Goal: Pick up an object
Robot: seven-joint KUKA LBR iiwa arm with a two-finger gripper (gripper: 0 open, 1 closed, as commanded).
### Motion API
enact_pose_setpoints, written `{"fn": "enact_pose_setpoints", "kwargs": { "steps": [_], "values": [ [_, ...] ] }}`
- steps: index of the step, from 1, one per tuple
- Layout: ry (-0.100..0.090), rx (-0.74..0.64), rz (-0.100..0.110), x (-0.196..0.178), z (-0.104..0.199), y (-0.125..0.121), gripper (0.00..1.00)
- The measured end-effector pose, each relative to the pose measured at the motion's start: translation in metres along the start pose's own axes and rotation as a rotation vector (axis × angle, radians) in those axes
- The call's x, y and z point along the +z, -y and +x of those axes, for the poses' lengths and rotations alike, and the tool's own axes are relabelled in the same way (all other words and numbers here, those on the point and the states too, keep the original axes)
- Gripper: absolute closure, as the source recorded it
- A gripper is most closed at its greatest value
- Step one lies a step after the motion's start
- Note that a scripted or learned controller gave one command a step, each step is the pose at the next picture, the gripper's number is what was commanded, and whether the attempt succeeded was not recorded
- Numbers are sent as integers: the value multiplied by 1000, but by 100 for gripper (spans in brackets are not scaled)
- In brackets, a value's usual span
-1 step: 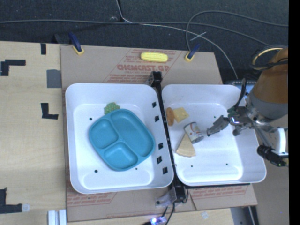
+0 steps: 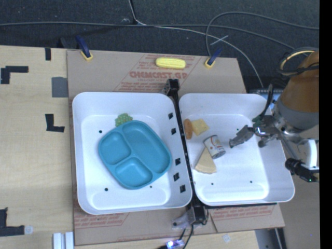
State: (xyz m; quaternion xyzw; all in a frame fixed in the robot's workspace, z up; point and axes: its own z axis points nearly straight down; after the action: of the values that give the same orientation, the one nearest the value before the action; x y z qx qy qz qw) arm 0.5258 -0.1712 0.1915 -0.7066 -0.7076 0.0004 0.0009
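1. Here, at the frame's right, the tool hangs over the right bin; whether it is apart or together I cannot tell.
2. Just left of it lie a small can, a tan wedge and an orange piece.
3. The left bin holds a blue divided plate.

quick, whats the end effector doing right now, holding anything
End effector: over the right bin, just right of the small can; nothing seen in its grip, and open or closed cannot be told.
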Motion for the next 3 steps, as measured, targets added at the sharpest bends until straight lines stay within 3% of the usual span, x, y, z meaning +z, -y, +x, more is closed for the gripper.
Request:
{"fn": "enact_pose_setpoints", "kwargs": {
  "steps": [2,3],
  "values": [
    [0,1,4,90,-4,6,0],
    [2,0,-1,107,-4,5,0]
  ]
}}
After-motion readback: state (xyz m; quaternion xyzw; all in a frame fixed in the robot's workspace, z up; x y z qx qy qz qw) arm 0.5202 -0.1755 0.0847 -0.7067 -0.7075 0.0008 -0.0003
